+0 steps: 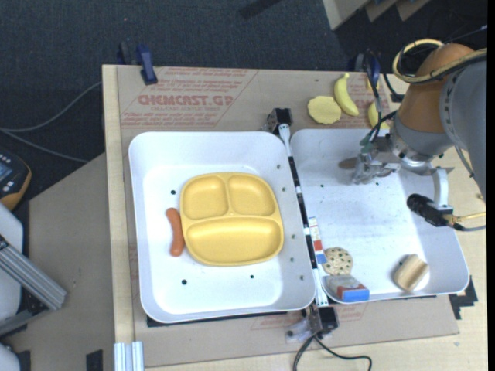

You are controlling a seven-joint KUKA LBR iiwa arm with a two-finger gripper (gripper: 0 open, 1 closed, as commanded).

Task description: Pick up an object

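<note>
Cookie (337, 260), bread roll (411, 272) and blue block (353, 293) lie untouched at the right bin's (371, 215) near end. Tool (370, 165) hangs low at the far end, grip unclear, nothing visibly held; the pick looks undone.

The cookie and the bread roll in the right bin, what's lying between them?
Nothing: in the camera view, bare white bin floor runs between the cookie and the bread roll. A blue and red block sits just below the cookie.

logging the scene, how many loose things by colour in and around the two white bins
yellow: 3 - divided plastic plate, banana, round flat piece
orange: 1 - sausage
tan: 2 - chip cookie, bread-like block
blue and red: 1 - small block
total: 7
</note>
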